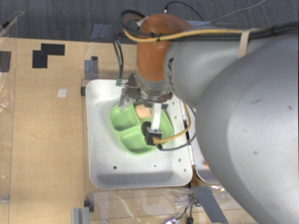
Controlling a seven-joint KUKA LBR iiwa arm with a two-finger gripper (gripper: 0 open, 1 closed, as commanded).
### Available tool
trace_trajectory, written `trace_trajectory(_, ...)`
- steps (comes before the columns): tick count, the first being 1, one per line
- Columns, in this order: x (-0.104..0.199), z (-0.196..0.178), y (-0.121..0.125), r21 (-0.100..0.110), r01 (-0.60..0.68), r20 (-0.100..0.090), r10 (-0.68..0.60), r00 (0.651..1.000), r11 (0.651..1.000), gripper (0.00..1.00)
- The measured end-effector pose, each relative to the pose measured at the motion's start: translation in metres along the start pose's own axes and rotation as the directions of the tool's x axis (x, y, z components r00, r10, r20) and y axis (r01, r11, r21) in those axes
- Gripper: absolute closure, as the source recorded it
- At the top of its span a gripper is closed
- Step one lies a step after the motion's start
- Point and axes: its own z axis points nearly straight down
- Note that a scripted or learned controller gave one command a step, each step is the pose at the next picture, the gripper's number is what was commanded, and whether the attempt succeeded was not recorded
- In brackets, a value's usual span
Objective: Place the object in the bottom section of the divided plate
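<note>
A green divided plate (pixel 124 119) lies in the left white bin (pixel 105 146), in its upper middle. My gripper (pixel 139 104) hangs directly over the plate's upper right part, under the orange band of the arm. A small peach-coloured object (pixel 142 111) shows just below the gripper, at the plate's upper right section, near the divider ridge. Whether it is held or resting on the plate is unclear. The plate's left section and lower section show bare green. The arm hides the plate's right rim.
The grey arm covers the right bin (pixel 204 168) almost entirely, leaving a sliver of its left wall in sight. Bare white bin floor lies below and left of the plate. Black marks (pixel 46 54) sit on the wooden bench at the far left.
</note>
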Motion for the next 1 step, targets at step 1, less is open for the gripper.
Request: trace_trajectory(1, 0.0042, 0.0062, -0.0661, 0.001, 0.284, -0.001, -0.284, 0.959, 0.959, 0.00)
